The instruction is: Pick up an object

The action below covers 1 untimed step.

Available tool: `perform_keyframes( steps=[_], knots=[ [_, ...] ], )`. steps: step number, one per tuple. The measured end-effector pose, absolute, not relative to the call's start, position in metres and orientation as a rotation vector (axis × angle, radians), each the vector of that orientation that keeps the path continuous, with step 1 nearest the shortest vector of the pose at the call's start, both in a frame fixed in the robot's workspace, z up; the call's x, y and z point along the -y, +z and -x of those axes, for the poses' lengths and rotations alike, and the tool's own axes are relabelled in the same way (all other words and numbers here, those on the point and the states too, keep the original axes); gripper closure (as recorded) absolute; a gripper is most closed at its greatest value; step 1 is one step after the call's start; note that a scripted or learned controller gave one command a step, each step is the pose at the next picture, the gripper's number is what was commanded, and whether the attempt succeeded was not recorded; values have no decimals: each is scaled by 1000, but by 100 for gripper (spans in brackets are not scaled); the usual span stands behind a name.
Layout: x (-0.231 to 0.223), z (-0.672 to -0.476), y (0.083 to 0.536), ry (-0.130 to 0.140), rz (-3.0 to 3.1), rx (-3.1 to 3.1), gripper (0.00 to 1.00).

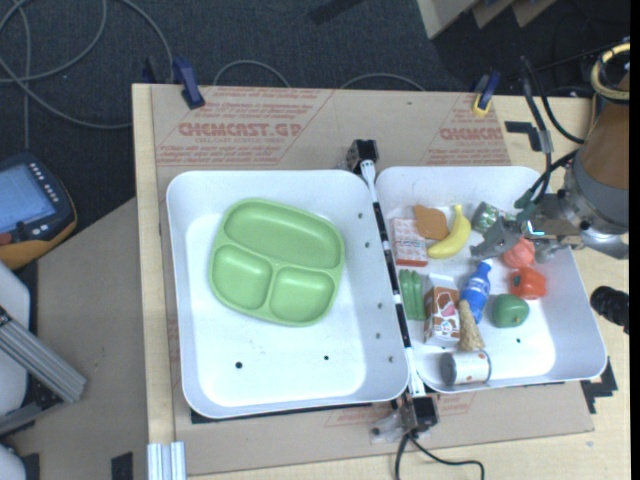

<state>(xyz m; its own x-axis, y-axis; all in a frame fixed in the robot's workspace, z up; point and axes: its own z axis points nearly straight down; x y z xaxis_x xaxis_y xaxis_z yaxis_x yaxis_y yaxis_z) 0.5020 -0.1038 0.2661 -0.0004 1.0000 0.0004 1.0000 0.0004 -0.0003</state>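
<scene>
Nearest you in the right bin [570, 363], a silver can [466, 368] lies on its side, long axis along the front rim: light, stiff, slippery, so grip across its middle. Farther back, the claw [512, 230] hovers beside red toys [522, 260]; you cannot tell its opening.

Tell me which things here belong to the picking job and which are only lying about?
Belong to the job:
- gripper, over the right bin
- banana
- green apple
- tomato
- blue bottle
- ice-cream cone

Only lying about:
- green divided plate in the left bin
- blue clamps
- cables
- handheld screen
</scene>
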Motion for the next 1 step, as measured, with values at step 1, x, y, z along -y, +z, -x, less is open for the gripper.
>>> perform_keyframes(
  steps=[1],
  knots=[
    [108,-521,127,4,2219,2217,0]
  ],
)
